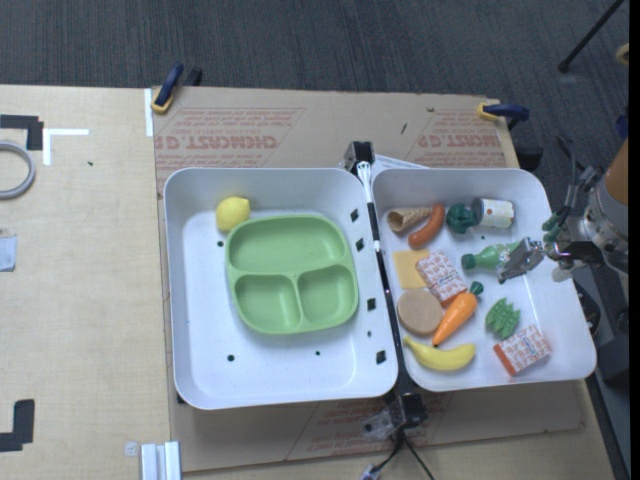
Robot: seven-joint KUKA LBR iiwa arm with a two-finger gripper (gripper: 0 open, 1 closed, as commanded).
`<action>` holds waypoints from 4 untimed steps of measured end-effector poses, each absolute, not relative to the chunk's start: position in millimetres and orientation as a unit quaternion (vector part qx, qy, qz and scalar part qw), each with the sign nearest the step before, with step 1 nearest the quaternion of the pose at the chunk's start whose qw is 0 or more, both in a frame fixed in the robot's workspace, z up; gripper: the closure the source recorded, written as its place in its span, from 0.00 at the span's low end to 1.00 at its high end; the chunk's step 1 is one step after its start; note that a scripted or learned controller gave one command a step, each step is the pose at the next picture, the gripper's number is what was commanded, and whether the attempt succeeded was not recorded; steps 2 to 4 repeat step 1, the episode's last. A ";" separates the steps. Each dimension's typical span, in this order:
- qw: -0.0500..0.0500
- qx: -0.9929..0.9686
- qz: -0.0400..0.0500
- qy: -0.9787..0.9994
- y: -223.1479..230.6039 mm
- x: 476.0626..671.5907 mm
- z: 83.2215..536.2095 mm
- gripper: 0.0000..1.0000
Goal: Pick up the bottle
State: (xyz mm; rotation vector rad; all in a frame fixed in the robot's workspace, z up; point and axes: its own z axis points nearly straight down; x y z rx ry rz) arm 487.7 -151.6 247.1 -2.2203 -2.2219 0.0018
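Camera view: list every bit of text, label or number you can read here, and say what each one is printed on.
"CHEMCAST GP", red, upside down, repeated: cardboard sheet under the bins.
Red and white packet, right bin: printing too small to read.
Second red and white packet: also too blurred.
Green bottle by the gripper: no readable label.
White cylinder: none legible.

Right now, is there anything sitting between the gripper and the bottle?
Nothing visible does. The gripper is low in the right bin, right at the near end of the green bottle, which lies on its side. The green leafy piece and the carrot lie below it in the view, off that line.
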 end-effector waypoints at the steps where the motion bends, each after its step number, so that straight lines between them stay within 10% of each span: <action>1: 0.000 -0.707 0.001 -0.707 -151.8 488.1 256.4 1.00; 4: 0.000 -0.707 0.001 -0.707 -151.8 488.1 256.4 1.00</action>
